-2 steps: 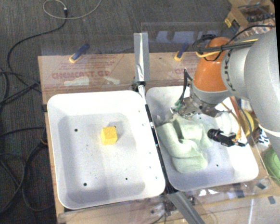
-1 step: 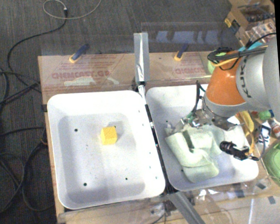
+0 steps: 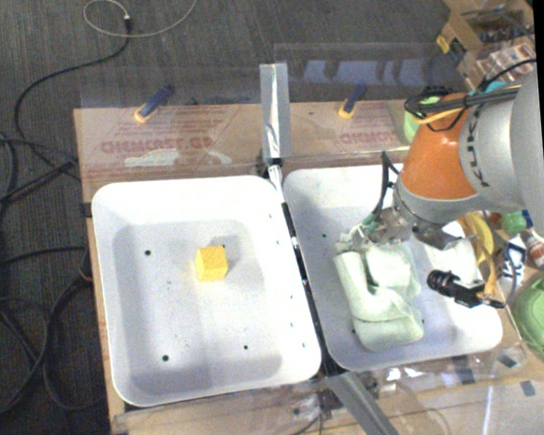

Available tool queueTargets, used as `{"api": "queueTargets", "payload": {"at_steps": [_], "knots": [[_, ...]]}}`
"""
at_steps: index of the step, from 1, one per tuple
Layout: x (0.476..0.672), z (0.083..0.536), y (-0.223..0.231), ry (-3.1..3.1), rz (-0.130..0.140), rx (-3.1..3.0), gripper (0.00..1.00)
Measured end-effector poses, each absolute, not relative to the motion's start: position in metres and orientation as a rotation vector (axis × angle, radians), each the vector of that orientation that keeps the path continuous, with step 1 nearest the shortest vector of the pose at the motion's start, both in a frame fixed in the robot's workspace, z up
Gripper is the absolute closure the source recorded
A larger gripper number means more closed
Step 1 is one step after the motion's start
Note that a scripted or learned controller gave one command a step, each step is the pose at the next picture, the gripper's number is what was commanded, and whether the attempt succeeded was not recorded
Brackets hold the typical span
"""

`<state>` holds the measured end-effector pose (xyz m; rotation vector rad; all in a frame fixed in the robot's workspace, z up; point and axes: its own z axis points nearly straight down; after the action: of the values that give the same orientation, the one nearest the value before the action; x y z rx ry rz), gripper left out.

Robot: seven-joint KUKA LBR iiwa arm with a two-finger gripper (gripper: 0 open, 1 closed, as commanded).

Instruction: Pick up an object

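1. The cube, yellow, lies near the middle of the left bin, slightly toward 12 o'clock.
2. Pale green pieces lie in the right bin, from its middle toward 6 o'clock.
3. The arm enters from 3 o'clock.
4. The gripper is at the pieces' 12 o'clock end; I cannot tell whether it is released or clenched.

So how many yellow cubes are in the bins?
1: the yellow cube sits near the middle of the left-hand bin. The arm covers part of the other bin, so more may be hidden.
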<state>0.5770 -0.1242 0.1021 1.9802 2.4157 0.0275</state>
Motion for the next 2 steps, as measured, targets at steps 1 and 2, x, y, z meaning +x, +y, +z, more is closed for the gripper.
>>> {"api": "queueTargets", "payload": {"at_steps": [1,2], "knots": [[0.577,0.102,-0.124,2.417,0.026,1.981,0.00],[0.561,0.094,-0.119,2.458,0.021,1.914,0.00]]}}
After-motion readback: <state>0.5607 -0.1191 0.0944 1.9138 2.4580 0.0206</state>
